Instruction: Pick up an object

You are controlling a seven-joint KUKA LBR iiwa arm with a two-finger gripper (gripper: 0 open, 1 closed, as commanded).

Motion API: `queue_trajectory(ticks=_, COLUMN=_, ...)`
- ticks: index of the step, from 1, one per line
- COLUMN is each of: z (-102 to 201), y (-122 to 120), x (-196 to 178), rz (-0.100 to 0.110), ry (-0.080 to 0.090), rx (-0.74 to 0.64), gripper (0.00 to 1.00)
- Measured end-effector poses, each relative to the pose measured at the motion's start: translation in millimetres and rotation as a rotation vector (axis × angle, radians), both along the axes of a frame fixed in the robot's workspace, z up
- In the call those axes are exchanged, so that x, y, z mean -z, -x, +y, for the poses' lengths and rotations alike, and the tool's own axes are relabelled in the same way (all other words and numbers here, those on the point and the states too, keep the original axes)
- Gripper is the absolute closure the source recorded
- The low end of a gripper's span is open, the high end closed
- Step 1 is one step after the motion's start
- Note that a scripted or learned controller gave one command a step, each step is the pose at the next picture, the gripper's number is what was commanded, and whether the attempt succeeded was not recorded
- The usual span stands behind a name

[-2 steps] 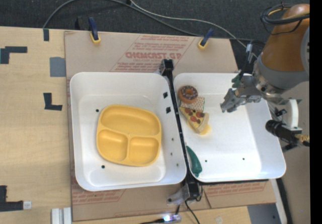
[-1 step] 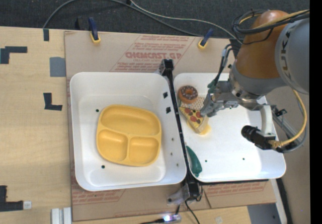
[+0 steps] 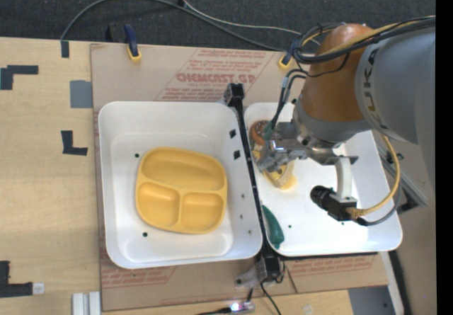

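My gripper (image 3: 271, 158) is low in the right bin (image 3: 368, 236), close to its left wall, with the grey and orange arm above it. Directly under the fingers sits a pale yellow object (image 3: 282, 180), and a brown round object (image 3: 259, 131) shows just behind the gripper. A dark green object (image 3: 273, 228) lies near the bin's front left corner. The arm hides how the fingers meet the yellow object.
The left bin (image 3: 113, 165) holds a yellow divided plate (image 3: 182, 190). A black divider rail (image 3: 245, 158) runs between the bins. A black cylindrical fitting (image 3: 331, 202) with a yellow cable hangs off the wrist over the right bin.
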State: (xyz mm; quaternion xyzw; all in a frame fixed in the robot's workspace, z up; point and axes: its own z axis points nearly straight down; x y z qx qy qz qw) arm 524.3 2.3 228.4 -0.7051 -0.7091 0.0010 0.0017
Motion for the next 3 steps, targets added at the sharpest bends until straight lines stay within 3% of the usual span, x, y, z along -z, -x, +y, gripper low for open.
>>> queue_trajectory(ticks=2, z=97.2, y=3.4, x=9.5, rz=-0.002, ry=0.000, rx=0.000, gripper=1.00)
queue_trajectory(ticks=3, z=94.7, y=3.4, x=9.6, rz=-0.001, ry=0.001, rx=0.003, gripper=0.00)
